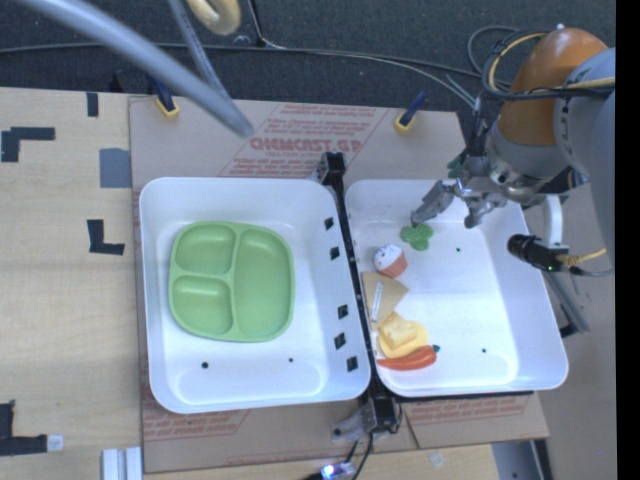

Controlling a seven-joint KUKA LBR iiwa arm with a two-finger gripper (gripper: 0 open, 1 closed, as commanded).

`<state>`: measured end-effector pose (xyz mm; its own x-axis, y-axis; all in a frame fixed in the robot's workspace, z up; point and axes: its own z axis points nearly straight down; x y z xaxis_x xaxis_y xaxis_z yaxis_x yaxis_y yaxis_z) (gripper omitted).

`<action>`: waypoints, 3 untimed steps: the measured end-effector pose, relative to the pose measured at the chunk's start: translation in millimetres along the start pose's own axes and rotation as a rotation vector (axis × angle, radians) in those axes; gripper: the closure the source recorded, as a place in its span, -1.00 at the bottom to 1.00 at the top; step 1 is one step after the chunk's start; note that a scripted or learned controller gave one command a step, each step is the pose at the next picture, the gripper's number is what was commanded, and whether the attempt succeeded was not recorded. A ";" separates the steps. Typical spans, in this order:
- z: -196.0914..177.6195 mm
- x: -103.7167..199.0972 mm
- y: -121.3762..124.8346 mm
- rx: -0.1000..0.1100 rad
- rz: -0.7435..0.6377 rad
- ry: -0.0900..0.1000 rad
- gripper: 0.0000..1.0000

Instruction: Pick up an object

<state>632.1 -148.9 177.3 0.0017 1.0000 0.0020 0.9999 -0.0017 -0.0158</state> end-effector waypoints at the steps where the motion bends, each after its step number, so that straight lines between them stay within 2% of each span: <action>1: -9.2 0.4 3.3 -0.014 -0.003 -0.002 -1.00; 2: 50.3 -6.1 8.1 -0.012 -0.003 -0.003 -1.00; 3: 94.5 -5.7 8.8 -0.015 -0.004 -0.005 -1.00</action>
<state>639.5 -154.4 82.7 -0.0023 1.0000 -0.0027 1.0000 0.0023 -0.0005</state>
